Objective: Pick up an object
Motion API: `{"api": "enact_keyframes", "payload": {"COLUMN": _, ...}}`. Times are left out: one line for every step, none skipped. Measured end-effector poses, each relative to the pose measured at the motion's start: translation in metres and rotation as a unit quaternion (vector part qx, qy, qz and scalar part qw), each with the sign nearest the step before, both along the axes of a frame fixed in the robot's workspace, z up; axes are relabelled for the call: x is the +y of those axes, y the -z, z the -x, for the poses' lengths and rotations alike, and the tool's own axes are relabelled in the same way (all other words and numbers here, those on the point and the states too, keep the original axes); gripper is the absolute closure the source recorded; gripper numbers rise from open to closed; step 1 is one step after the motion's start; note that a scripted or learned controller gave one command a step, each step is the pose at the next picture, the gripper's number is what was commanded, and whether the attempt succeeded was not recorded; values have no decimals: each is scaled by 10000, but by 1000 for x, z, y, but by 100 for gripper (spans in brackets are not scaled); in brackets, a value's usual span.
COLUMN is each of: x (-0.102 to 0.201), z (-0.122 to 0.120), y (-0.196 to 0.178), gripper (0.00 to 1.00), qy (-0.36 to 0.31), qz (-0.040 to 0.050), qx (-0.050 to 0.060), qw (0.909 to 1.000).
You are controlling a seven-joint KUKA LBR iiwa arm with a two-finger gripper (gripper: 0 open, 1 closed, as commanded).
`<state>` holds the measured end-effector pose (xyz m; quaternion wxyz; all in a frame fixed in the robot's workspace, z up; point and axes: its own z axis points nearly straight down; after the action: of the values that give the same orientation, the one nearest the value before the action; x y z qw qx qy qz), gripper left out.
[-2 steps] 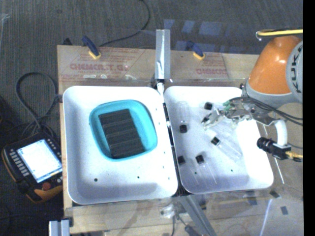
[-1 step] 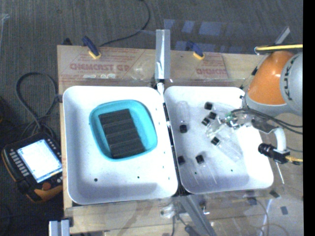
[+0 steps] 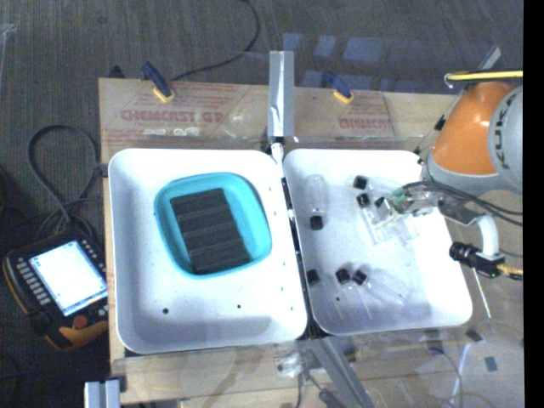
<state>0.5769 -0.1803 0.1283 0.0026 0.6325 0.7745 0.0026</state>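
Jaws (image 3: 398, 201) sit low in the right bin (image 3: 442, 304), toward its 2 o'clock corner, over clear plastic items (image 3: 378, 223); cannot tell their opening. Small black caps (image 3: 316, 222) lie scattered from 9 to 6 o'clock of the jaws. Left bin (image 3: 136, 313) holds a teal tray (image 3: 255, 198) carrying a black ribbed block (image 3: 210, 228). Tablet (image 3: 61, 280) sits off the desk (image 3: 195, 113) at 9 o'clock.

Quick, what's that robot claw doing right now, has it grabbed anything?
Gripper: low over the right bin, among clear items with black caps; whether it has grabbed anything cannot be told.
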Motion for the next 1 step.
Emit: {"api": "enact_keyframes", "payload": {"x": 1, "z": 1, "y": 3, "gripper": 0, "qy": -4, "qz": -7, "qx": 27, "qw": 10000}}
